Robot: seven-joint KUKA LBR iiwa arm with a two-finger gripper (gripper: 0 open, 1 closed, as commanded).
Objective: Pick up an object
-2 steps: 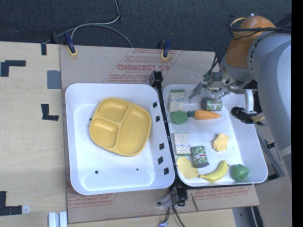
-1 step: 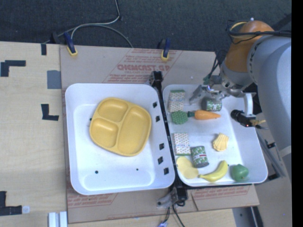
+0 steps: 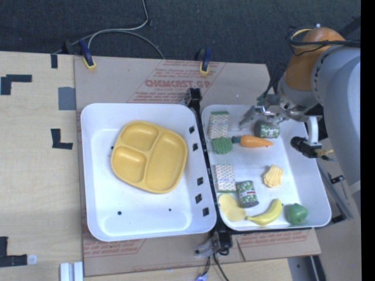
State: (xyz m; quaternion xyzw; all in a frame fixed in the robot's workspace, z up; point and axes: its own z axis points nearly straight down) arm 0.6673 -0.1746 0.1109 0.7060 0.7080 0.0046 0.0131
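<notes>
While tool [image 3: 265, 115] is hovering over the small can [image 3: 269, 130], grip unclear; I'd be centring before closing.

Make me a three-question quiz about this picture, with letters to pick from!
1. Where is the yellow plate?
A. left bin
B. right bin
C. the floor

2. What colour is the apple?
A. red
B. green
C. blue

3. How does the banana lie?
A. standing upright
B. on the plate
C. flat on the bin floor

Answers:
1 A, it sits in the left bin.
2 B, green, at the right bin's near corner.
3 C, it lies flat beside the apple.
</notes>
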